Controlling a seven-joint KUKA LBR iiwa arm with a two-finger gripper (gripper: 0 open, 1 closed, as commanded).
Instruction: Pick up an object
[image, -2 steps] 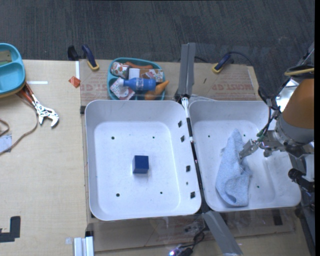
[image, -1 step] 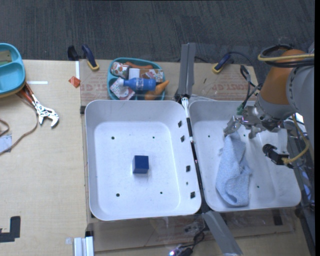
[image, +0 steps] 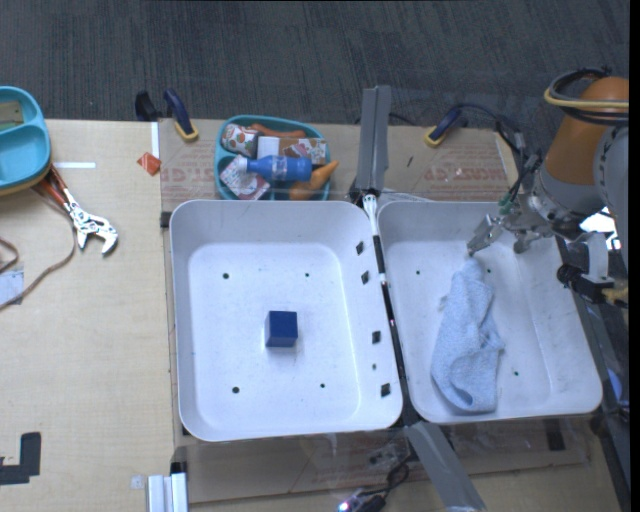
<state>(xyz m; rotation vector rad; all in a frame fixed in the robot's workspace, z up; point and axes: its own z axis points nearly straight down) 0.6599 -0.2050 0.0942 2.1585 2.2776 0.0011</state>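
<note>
Two candidates for picking are seen, one in each bin. In the right bin (image: 560, 400) a grey sock (image: 468, 345) lies crumpled, and it is the nearer of the two to the gripper (image: 497, 232), which hangs over the far end of that bin with the arm reaching in from the right. From the gripper the sock lies toward the near edge of the bench and slightly to the left in the view; its upper end is just beside the fingertips, though contact cannot be made out. Its long axis runs roughly from the far side of the bin to the near side, with a slight lean, and the bulk of the cloth is gathered at the near end, where it folds over on itself. The fabric looks soft, limp and pale blue-grey, thin at the top and thicker below.

In the left bin (image: 190, 300) a small dark blue block (image: 282, 328) sits alone near the middle, well apart from the gripper and across the divider between the bins.

Nothing is seen held between the fingers; whether they are spread or closed cannot be told at this angle. A short descent toward the sock's upper part is judged the likely move, with a risk that only a loose fold is pinched and slips.
</note>
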